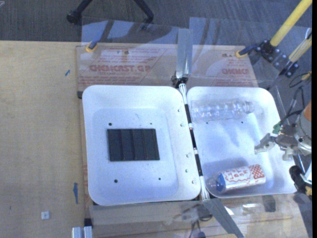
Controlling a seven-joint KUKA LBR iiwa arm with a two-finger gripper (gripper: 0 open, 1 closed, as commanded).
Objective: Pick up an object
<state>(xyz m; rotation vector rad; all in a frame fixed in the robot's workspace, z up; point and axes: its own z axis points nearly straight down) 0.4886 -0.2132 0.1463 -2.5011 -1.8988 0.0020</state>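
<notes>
Since the tube [241,178] lies on its side at the near edge of the right bin [233,148], long axis running left-right with a slight upward tilt toward the right, it sits just below and left of the gripper [277,142], which hangs over the bin's right rim. Whether the jaws are spread or pressed together I cannot tell. A clear bottle [221,109] lies along the far side, farther off. The left bin [99,133] holds a dark slab [133,144], well apart.
</notes>
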